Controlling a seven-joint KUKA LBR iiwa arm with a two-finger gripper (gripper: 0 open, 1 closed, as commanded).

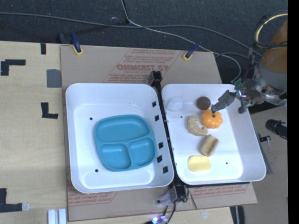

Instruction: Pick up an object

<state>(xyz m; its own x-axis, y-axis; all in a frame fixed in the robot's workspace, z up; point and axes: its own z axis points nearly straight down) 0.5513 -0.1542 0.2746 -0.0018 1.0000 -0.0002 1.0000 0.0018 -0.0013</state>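
Note:
The right white bin [243,169] holds several small items: a brown ball [203,102], an orange pumpkin-shaped toy [211,120], a beige lumpy piece [196,125], a tan cylinder [209,145] and a pale yellow block [199,163]. My gripper [229,107] hangs over the bin's upper right part, open, with nothing between its fingers. One fingertip [216,108] is just above the orange toy's top; the other is near the bin's right rim.
The left white bin [77,97] contains a blue divided plate [124,141]. A faint clear round thing [175,104] lies in the right bin's upper left corner. Cables run across the dark floor behind the bench.

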